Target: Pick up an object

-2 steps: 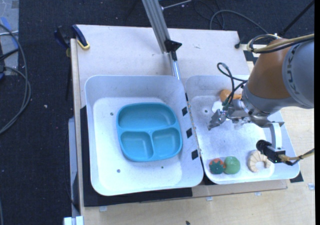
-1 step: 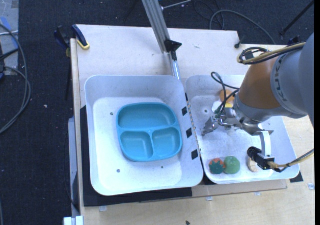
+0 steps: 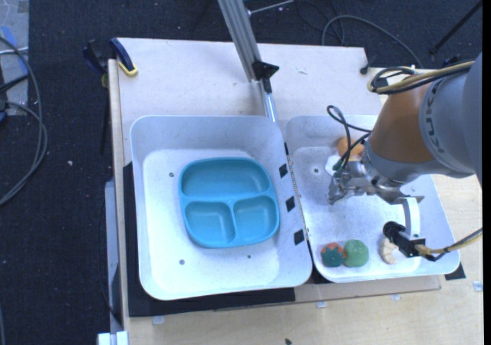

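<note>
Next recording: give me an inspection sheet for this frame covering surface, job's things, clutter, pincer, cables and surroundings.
Surface: pale wooden bench bearing two shallow white bins, left bin and right bin.
Job's things: blue three-compartment plastic tray in the left bin; small green round object, small teal-and-red object and small cream object along the right bin's near edge; orange object partly hidden behind the arm.
Clutter: nothing seen.
Pincer: pincer low over the right bin's floor; nothing visibly between its fingers.
Cables: black cable looping at the wrist.
Surroundings: dark floor, slanted metal pole.
</note>
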`<action>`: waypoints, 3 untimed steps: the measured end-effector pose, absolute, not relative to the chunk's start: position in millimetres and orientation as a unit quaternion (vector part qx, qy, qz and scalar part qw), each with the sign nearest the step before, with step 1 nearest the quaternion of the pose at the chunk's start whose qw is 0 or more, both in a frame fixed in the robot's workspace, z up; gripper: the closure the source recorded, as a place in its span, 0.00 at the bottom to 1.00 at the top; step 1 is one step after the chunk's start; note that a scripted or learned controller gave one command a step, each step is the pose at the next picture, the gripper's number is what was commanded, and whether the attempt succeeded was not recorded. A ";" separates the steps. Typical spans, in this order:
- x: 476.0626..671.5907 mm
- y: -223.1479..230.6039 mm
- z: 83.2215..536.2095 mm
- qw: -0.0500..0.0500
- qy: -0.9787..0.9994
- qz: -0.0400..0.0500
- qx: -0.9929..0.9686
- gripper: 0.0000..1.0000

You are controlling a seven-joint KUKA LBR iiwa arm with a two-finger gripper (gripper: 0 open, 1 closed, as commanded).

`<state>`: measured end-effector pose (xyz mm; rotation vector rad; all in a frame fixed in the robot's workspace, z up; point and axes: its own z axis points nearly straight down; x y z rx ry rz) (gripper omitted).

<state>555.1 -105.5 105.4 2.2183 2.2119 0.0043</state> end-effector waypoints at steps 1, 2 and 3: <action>555.7 -116.2 160.6 0.002 0.706 0.001 0.708 1.00; 551.3 -109.5 219.7 0.002 0.708 0.001 0.706 1.00; 552.5 -109.5 249.9 0.002 0.708 0.001 0.706 1.00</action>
